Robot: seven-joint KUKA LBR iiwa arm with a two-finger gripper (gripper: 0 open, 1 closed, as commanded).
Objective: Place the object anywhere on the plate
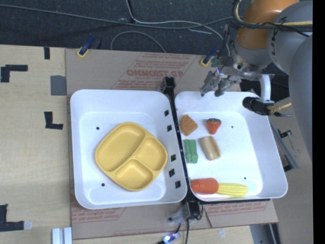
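A yellow three-compartment plate (131,155) lies in the left bin (84,136). The right bin (259,151) holds several toy foods: an orange-brown piece (188,125), a red strawberry (213,125), a green piece (191,151), a tan bread roll (209,148), a red-orange sausage-like piece (204,185) and a yellow corn cob (232,189). My gripper (214,88) hangs above the far edge of the right bin, behind the strawberry and the orange-brown piece. Its two fingers stand apart with nothing between them.
The two bins meet at a black-clipped seam (173,136). Cables run across the dark back of the bench (152,24). Cardboard (152,70) lies under the bins. The arm's grey body and orange band (264,14) fill the upper right.
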